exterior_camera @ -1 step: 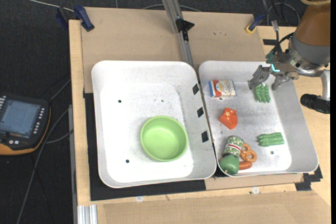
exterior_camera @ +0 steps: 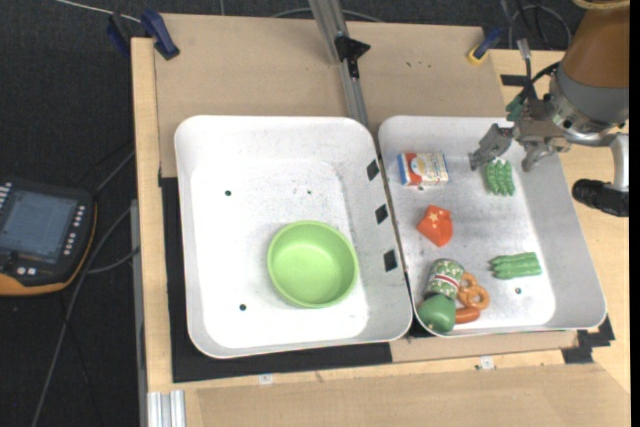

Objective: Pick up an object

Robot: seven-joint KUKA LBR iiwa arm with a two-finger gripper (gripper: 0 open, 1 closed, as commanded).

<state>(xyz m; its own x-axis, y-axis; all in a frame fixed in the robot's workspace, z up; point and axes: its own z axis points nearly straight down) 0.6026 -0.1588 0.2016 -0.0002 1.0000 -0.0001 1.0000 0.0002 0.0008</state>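
Just below our gripper, whose fingers are standing apart with nothing between them, a small green ridged toy is lying in the right bin, and we are judging it the likeliest thing to pick up. We are hovering over the bin's far part, close to its back rim, so a descent slightly off could be striking the rim or nudging the toy aside instead of straddling it; the toy is low and flat, so the fingers could be closing above it. To the gripper's left a small carton is lying; nearer the camera are sitting a red block, a second green piece and a cluster of toys. Farther left, the left bin is holding a green bowl.
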